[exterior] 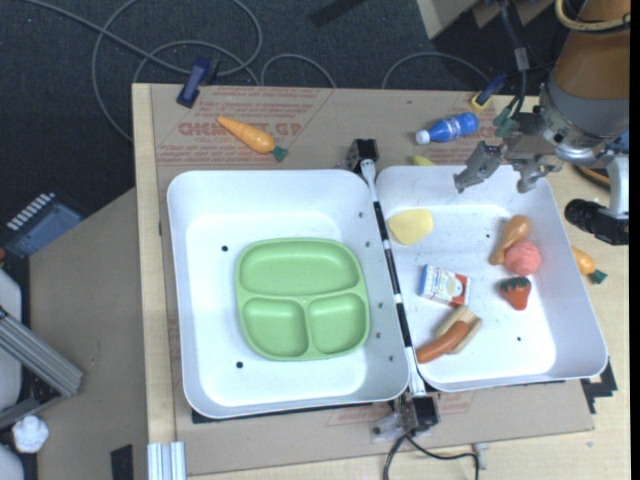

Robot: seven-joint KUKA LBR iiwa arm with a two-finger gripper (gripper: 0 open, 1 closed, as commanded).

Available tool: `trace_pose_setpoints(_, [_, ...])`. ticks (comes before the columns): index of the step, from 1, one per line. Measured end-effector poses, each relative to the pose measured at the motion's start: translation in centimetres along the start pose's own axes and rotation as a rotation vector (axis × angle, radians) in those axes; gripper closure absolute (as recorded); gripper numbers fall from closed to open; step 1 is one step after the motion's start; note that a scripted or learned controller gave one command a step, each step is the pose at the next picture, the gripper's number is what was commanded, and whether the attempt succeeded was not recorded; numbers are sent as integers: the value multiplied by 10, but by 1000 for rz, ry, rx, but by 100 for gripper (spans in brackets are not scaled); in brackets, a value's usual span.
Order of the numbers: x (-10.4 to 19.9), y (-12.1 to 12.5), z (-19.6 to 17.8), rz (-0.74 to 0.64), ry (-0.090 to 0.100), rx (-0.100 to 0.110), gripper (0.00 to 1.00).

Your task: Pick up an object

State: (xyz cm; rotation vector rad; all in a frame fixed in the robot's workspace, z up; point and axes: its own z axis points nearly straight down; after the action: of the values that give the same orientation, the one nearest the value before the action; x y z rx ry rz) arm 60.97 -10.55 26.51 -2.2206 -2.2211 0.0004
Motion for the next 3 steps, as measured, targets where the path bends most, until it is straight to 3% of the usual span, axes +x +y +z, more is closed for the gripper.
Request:
trace_pose_setpoints(1, [-76, 5, 49, 1, 0, 3, 0])
trace_pose_setpoints(2, [-110, 29, 181, -4, 8, 0, 0])
trace_pose_setpoints(3, [-112, 29, 169, -3, 1, -4, 100])
